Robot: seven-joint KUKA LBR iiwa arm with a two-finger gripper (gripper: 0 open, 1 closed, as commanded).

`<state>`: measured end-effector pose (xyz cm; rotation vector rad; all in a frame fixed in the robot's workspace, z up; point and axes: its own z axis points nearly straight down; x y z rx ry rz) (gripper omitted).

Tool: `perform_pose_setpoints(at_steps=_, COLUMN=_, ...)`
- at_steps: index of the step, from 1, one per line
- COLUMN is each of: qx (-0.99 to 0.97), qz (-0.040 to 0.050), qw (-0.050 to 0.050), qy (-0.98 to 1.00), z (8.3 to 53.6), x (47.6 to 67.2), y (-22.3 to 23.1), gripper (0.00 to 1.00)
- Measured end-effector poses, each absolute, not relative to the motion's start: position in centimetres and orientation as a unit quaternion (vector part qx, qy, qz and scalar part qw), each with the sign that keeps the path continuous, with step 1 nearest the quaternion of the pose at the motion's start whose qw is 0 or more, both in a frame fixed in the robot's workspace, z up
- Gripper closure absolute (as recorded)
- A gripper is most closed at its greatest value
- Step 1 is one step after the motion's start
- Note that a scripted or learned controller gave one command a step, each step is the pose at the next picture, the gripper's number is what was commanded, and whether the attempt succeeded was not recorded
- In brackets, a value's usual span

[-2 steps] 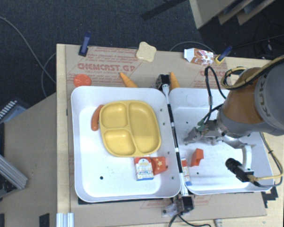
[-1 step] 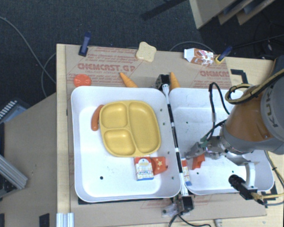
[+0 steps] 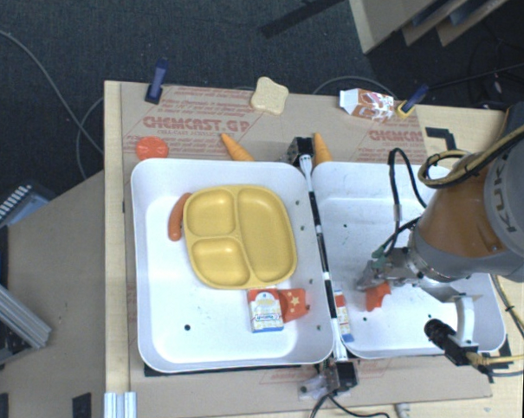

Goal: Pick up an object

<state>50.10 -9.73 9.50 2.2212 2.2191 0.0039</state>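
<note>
The arm (image 3: 469, 230) comes in from 3 o'clock and bends over the right bin (image 3: 358, 191), its orange band sitting above the wrist. The gripper (image 3: 379, 276) is low over the floor of that bin, toward the bin's 6 o'clock half. A small red-orange object (image 3: 377, 296) lies on the white floor directly at the gripper's 6 o'clock, touching or all but touching the tip. Whether the piece is caught in the gripper or only lies beneath it cannot be told at this slant, and the state of the gripper cannot be told either.

In the left bin (image 3: 153, 329), a yellow divided plate (image 3: 241, 235) with three compartments fills the middle. A red sausage-shaped toy (image 3: 175, 217) lies at the plate's 9 o'clock, just beside its rim. At the plate's 6 o'clock, a small carton with a blue and white face (image 3: 265, 312) touches a red packet (image 3: 293, 302) on its 3 o'clock side.

On the cardboard beyond the bins, at 12 o'clock, sit a piece of toy bread (image 3: 270, 94), an orange carrot-like piece (image 3: 236, 148), a round orange disc (image 3: 149, 148) and a crumpled white and red wrapper (image 3: 368, 104).
</note>
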Motion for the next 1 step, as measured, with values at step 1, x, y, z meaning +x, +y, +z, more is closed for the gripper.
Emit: perform_pose_setpoints(at_steps=1, qx=0.706, qz=0.0017, qw=0.001, qy=0.708, z=22.12, x=52.00, y=-4.38, gripper=1.00)
